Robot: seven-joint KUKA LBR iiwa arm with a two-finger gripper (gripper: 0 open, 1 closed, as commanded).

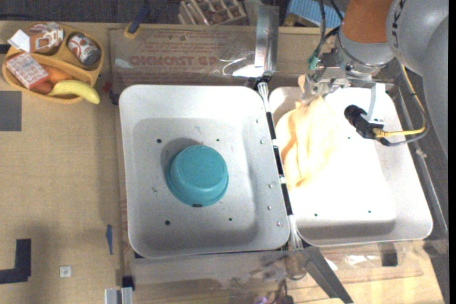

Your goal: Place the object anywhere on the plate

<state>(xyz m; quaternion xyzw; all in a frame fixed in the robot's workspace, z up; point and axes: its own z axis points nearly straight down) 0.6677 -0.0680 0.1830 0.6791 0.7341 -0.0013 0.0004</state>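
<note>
Cloth lifted over right bin, plate in left bin

Gripper (318,87) sat over the far-left corner of the right white bin (370,213), fingers closed on the top edge of the pale yellow-orange cloth (303,139). You could see the cloth hanging from the fingers, draped down along that bin's left wall. Round teal plate (198,175) lay upside-down looking, mid left white bin (142,110), well apart from the cloth. Yellow tray of toy food (50,71) sat on the bench, far left.

A robotics lab; cables (399,130), arm (399,3), paired white bins (142,110).
</note>
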